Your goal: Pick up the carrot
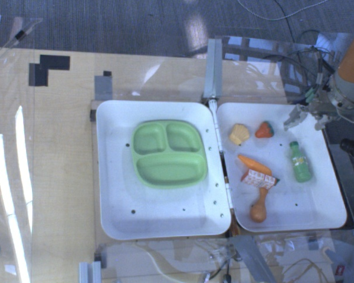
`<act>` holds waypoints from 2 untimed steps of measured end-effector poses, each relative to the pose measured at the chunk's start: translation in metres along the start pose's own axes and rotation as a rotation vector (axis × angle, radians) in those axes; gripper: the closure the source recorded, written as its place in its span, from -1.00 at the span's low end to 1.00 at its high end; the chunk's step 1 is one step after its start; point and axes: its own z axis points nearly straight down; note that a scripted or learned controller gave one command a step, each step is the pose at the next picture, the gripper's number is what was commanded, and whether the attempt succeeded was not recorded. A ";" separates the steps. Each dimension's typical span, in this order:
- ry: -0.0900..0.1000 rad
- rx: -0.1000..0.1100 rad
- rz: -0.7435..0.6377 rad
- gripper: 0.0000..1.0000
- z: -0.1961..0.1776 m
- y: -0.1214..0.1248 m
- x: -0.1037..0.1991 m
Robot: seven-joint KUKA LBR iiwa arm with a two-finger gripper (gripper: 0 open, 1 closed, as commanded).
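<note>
Nearest the camera sat the two shallow white plastic bins, side by side on the pale wooden bench (pixel 47 175). From the left, the left white bin (pixel 112 211) held a light green plastic plate with three compartments (pixel 169 153), lying flat near its middle.

Across the divider, the right white bin (pixel 318 214) held the smaller things. At its ten o'clock lay a pale yellow chunk, perhaps cheese (pixel 239 134), and just beside it at eleven o'clock a small red-orange strawberry-like piece with a green end (pixel 264 130). Near the middle lay the slim orange carrot (pixel 253 164), slanted from upper left to lower right, its lower end touching a small red and white packet (pixel 259 180). At six o'clock from the packet lay a brown wooden spoon-like piece with a round end (pixel 259 207). At three o'clock of the bin lay a green plastic bottle (pixel 300 163).

My gripper (pixel 307 118) hovered over the bin's one o'clock corner, fingers spread apart and holding nothing, well apart from the carrot.
</note>
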 end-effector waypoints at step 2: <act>-0.001 -0.013 -0.286 1.00 0.095 -0.018 0.060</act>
